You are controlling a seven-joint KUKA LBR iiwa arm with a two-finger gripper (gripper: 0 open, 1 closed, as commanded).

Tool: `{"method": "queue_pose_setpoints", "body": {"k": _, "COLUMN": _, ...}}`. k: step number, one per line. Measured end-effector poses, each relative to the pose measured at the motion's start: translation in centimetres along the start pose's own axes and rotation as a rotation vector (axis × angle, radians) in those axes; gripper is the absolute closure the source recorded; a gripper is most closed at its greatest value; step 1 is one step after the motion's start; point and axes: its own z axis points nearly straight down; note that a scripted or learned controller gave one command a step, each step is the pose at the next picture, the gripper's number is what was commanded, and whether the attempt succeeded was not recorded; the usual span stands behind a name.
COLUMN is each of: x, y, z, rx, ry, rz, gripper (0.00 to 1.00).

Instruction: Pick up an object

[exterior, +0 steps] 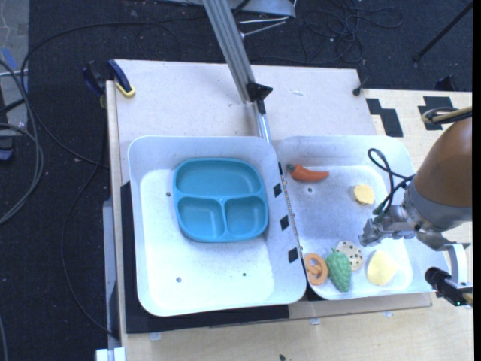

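The right bin [331, 209] holds several toy foods. An orange carrot [308, 174] lies near its back left. A small yellow piece [364, 194] rests further right. At the front sit a round speckled cookie [348, 253], an orange pretzel [315, 268], a green bumpy item [339, 270] and a pale yellow item [381, 268]. My gripper [373, 233] hangs low over the right part of this bin, just above the pale yellow item and right of the cookie. The wrist hides its tip.
The left bin [150, 224] holds a blue divided tray [221, 199]. A grey metal pole [233, 43] slants in from the back toward the seam between the bins. My arm's orange band [451, 164] fills the right side.
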Motion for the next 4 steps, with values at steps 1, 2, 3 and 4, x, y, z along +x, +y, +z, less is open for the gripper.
{"method": "queue_pose_setpoints", "body": {"k": 1, "x": -1.1, "y": 0.0, "z": -5.0, "rx": -0.005, "ry": -0.003, "rz": 0.000, "gripper": 1.00}}
{"method": "queue_pose_setpoints", "body": {"k": 2, "x": -0.9, "y": 0.8, "z": -11.1, "rx": -0.007, "ry": -0.003, "rz": -0.005, "gripper": 1.00}}
{"method": "queue_pose_setpoints", "body": {"k": 3, "x": -0.9, "y": 0.8, "z": -12.2, "rx": -0.003, "ry": -0.001, "rz": -0.005, "gripper": 1.00}}
{"method": "queue_pose_setpoints", "body": {"k": 4, "x": 4.9, "y": 2.7, "z": -11.2, "rx": 0.000, "ry": 0.001, "rz": -0.010, "gripper": 1.00}}
